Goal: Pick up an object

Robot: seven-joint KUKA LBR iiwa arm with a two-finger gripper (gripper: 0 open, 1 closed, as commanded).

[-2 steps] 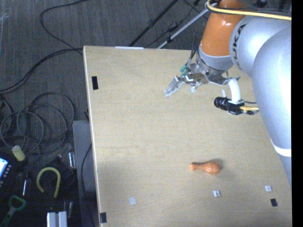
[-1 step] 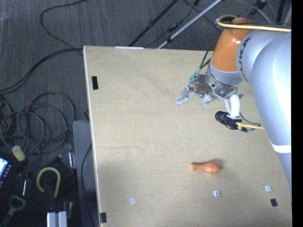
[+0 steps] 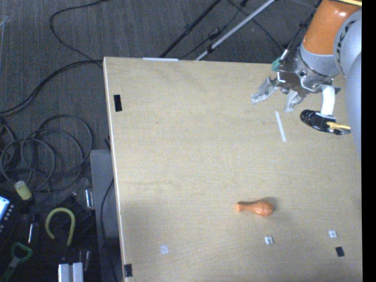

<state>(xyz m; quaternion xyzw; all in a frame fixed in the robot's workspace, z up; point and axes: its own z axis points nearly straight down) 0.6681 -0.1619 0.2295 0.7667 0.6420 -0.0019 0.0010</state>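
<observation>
Evidently, nothing is gripped yet.
The gripper point(image 3: 273, 103) is held open and empty, ready, well apart from the orange pin point(image 3: 255, 207) laid flat on the counter point(image 3: 176, 157).

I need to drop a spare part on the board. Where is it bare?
The widest bare patch of the tan wooden board runs from the small black mark near its left edge to the thin white stick and the orange pear-shaped object. Crowded: top right, by the open gripper.
</observation>
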